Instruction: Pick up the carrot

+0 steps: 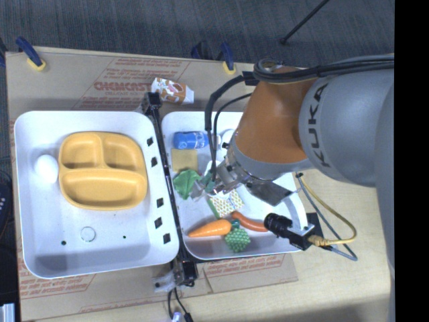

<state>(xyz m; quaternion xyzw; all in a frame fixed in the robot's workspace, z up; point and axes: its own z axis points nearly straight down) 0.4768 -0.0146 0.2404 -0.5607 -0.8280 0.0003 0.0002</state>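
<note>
Grey arm (315, 123) is looming over right bin (201, 250), its fingers (218, 183) hanging centre-frame, grip state unreadable; carrot (209, 229) is lying lower down, beside a green toy (237, 239).

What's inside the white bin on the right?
In the right bin: a carrot, a green leafy piece, a blue can, a tan block, a green toy and a patterned piece. The arm covers the bin's far right side.

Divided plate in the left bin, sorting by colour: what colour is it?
Yellow plastic divided plate, camera view.
</note>
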